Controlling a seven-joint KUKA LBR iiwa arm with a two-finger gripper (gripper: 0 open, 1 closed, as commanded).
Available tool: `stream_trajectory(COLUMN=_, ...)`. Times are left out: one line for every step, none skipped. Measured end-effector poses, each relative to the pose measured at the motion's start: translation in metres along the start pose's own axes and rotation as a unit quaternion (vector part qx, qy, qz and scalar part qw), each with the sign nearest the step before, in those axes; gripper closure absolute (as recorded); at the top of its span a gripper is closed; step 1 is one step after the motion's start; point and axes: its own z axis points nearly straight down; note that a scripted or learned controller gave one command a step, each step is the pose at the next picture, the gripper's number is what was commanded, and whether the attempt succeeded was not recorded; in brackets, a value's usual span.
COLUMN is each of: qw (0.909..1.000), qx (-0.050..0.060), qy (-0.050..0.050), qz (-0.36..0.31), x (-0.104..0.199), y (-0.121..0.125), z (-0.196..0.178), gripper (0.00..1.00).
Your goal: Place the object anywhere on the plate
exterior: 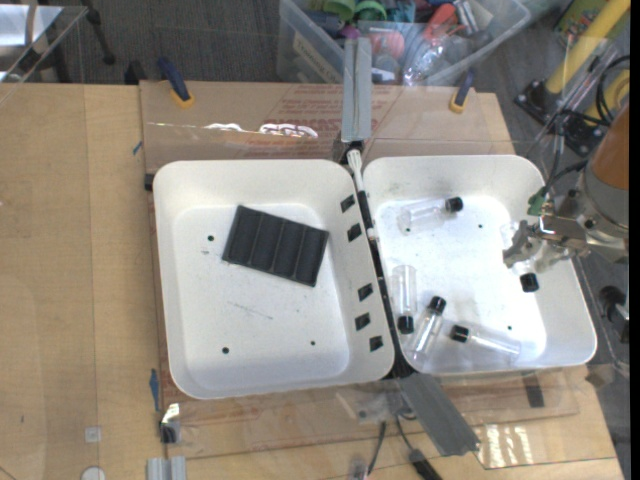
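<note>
Item 1. Gripper (527, 258): right edge of frame, over the right side of the right bin (570, 343), hanging from the grey arm (610, 183). Whether it is spread or closed cannot be told from this slanted view. A small dark piece sits just below it at the fingertip end, and whether that piece is a vial cap in its grasp or merely lying in the bin cannot be told either.

Item 2. Clear vials with black caps, right bin. Upper vial (430, 211): upper left of the gripper, long axis near level across the frame, cap toward the right. Lower-right vial (485, 340): below and slightly left of the gripper, long axis near level, cap toward the left. Centre pair (417, 313): lower left of the gripper, against the bin's left part, long axes running roughly up and down the frame.

Item 3. Dark ribbed plate (276, 245): left bin (190, 368), centre left of frame, well apart from the gripper, across the divider between bins.

Judgement: the nearest candidate is the lower-right vial; the carry afterwards runs leftward across the frame to the plate.
</note>
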Motion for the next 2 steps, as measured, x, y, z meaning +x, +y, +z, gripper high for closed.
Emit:
stream_trajectory(qw=0.9940, qx=0.000, qy=0.000, qz=0.110, x=-0.0663, y=0.0025, z=-0.0589, gripper=1.00)
stream_trajectory(qw=0.9940, qx=0.000, qy=0.000, qz=0.109, x=-0.0660, y=0.0026, z=-0.0590, gripper=0.00)
